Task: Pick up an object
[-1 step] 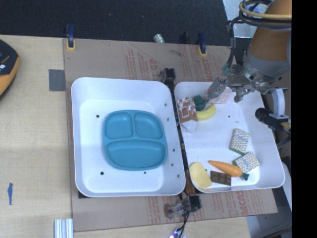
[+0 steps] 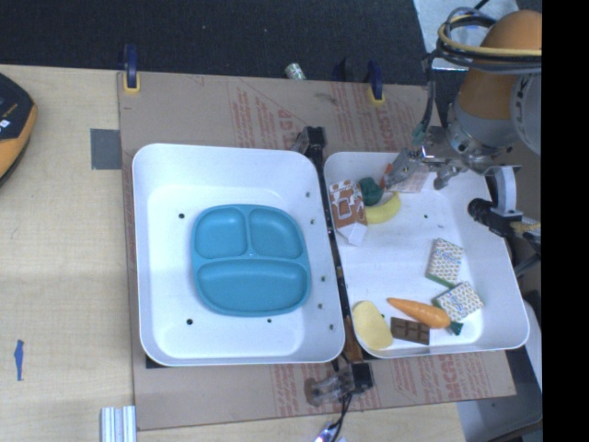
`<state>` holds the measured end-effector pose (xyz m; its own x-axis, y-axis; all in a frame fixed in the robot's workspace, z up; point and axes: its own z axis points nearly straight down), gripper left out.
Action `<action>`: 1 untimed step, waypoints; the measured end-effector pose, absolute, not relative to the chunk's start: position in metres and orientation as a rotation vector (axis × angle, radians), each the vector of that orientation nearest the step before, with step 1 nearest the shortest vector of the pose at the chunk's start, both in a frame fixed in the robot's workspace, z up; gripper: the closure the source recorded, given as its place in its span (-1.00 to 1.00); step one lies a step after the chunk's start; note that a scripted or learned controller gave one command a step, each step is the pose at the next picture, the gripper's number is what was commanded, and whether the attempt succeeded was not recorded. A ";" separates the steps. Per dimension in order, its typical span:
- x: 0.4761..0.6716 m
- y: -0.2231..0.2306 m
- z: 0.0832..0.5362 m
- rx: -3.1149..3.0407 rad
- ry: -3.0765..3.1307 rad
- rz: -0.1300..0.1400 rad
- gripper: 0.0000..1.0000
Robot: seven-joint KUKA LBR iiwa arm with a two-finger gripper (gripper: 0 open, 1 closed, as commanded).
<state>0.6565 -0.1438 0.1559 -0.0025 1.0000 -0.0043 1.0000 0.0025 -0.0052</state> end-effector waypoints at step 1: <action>0.658 -0.141 0.112 -2.214 -2.225 0.005 -1.00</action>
